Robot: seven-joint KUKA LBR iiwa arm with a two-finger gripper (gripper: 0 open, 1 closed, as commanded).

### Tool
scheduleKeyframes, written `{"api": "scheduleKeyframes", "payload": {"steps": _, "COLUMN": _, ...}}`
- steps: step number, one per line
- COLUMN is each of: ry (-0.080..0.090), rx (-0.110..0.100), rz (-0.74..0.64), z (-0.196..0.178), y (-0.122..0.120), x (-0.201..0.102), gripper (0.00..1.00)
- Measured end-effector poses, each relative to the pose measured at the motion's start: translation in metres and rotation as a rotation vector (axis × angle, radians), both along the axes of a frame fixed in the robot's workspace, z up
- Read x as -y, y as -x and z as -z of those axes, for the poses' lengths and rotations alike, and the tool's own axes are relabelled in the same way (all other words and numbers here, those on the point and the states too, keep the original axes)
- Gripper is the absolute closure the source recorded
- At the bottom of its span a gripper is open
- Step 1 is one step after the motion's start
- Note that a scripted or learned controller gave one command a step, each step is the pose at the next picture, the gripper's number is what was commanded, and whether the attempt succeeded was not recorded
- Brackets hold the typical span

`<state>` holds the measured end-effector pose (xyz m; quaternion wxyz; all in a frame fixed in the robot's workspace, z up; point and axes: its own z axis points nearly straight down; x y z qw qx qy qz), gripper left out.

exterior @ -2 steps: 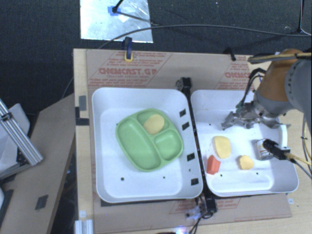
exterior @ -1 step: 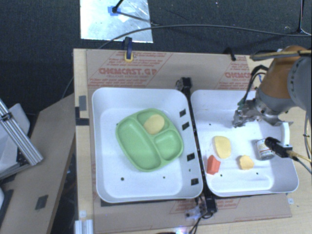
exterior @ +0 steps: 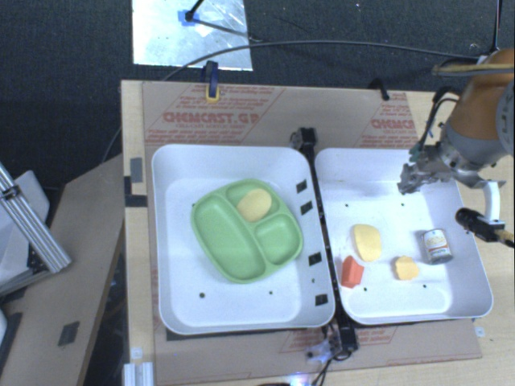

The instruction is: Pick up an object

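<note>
Still at approach step, nothing grasped. Tool (exterior: 410, 177) hanging over upper right part of right bin (exterior: 378, 316), near its back wall. Finger spread: can't tell, too small and dark against the wrist.

Candidates in right bin, all lying loose on the floor, well apart from the tool:
- yellow oval piece (exterior: 367, 241), centre-left
- red piece (exterior: 352, 271), just beside the oval, lower left of it
- small yellow block (exterior: 406, 268), right of the red piece
- small can (exterior: 435, 245), near the right side, looks upright

Left bin (exterior: 173, 215) carrying green divided tray (exterior: 229, 248), with a yellow round item (exterior: 255, 205) in its upper compartment. Reachable but furthest from the tool.

Next move, as a guess: shift toward camera and slightly left, centre over one target, then straight descent. Yellow oval probably the easiest: biggest, flattish, clear space around most of it. Red piece sitting close to it, so risk of nudging both. Can likely to tip or roll if clipped off-centre.
</note>
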<state>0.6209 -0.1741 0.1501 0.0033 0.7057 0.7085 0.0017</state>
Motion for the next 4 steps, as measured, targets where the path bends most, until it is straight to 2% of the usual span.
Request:
{"api": "scheduleKeyframes", "payload": {"steps": 1, "ry": 0.000, "rx": 0.001, "rz": -0.002, "z": -0.065, "y": -0.006, "x": -0.002, "gripper": 1.00}}
{"api": "scheduleKeyframes", "payload": {"steps": 2, "ry": 0.000, "rx": 0.000, "rz": -0.002, "z": -0.112, "y": -0.007, "x": -0.002, "gripper": 1.00}}
{"api": "scheduleKeyframes", "payload": {"steps": 3, "ry": -0.003, "rx": -0.008, "rz": -0.004, "z": -0.098, "y": 0.006, "x": -0.056, "gripper": 1.00}}
{"api": "scheduleKeyframes", "payload": {"steps": 4, "ry": -0.003, "rx": -0.007, "rz": -0.005, "z": -0.105, "y": 0.020, "x": -0.107, "gripper": 1.00}}
